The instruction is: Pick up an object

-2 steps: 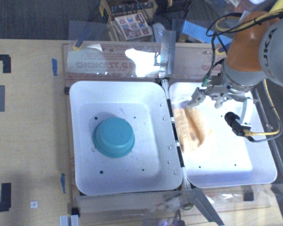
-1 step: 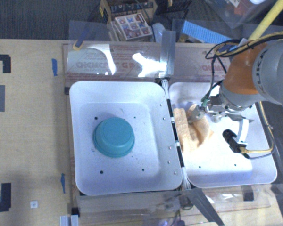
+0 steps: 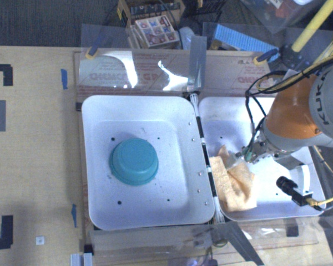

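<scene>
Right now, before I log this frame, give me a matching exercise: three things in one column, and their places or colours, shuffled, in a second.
Things:
1. bowl
2. cloth
3. gripper

Descriptions:
a. over the right bin, at the cloth's upper end
b. teal, in the middle of the left bin
c. tan and crumpled, against the right bin's left wall

Pairs: 1-b, 2-c, 3-a.

Grey arm (image 3: 293, 118) in from right, wrist (image 3: 261, 147) angled down-left
</scene>
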`<state>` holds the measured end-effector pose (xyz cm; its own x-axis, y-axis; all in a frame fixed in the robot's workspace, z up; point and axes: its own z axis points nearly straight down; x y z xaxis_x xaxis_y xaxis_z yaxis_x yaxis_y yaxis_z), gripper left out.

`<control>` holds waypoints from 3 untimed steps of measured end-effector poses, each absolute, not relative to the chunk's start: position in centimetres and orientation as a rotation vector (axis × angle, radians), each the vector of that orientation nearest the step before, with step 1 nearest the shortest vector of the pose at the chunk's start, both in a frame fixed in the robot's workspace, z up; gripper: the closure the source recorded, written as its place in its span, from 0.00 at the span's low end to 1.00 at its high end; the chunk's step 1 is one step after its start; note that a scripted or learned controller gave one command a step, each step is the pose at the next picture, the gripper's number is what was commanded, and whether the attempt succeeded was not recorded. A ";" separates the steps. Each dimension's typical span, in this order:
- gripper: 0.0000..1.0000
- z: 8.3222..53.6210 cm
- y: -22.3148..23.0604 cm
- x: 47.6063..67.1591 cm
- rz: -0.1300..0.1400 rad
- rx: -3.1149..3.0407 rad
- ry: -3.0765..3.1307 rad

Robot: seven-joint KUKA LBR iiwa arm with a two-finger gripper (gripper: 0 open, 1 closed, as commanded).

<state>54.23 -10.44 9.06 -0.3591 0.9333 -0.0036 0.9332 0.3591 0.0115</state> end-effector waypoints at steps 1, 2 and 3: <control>1.00 10.1 -10.6 54.3 0.017 1.778 2.574; 0.00 10.2 -10.6 54.3 0.017 1.778 2.574; 0.00 18.5 -6.2 52.0 0.002 2.053 2.373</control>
